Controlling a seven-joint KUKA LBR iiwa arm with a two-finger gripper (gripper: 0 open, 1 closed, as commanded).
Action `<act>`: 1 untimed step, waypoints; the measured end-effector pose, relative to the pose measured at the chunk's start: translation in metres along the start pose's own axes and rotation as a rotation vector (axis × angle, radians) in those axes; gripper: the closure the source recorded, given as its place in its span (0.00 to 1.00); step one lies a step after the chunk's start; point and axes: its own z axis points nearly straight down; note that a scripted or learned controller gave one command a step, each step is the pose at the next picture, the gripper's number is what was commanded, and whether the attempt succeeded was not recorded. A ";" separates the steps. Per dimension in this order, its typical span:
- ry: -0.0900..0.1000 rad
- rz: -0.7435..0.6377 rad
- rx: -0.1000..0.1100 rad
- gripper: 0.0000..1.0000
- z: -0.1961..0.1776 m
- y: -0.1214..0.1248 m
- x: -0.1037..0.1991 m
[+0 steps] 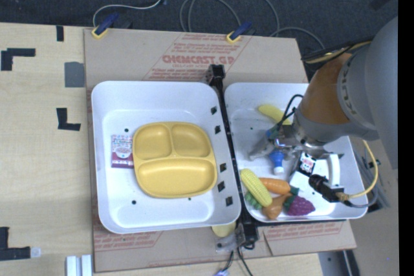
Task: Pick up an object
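Observation:
My gripper (274, 147) is low in the middle of the right bin (336, 213), with the orange-banded wrist behind it to the right. A small blue and white object (278, 163) lies just under the gripper; whether it is gripped is unclear. A yellow banana-like toy (272, 113) lies behind the gripper. In front of it lie a corn cob (254, 185), a carrot (277, 185), a second orange piece (274, 207) and purple grapes (299, 206).
The left bin (107, 113) holds a yellow divided plate (174, 159) and a small printed packet (121, 150) beside it. A black divider (223, 132) runs between the bins. Cables lie on the dark floor behind the bench.

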 end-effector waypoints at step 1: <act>-0.007 0.002 -0.004 0.00 -0.001 0.001 0.006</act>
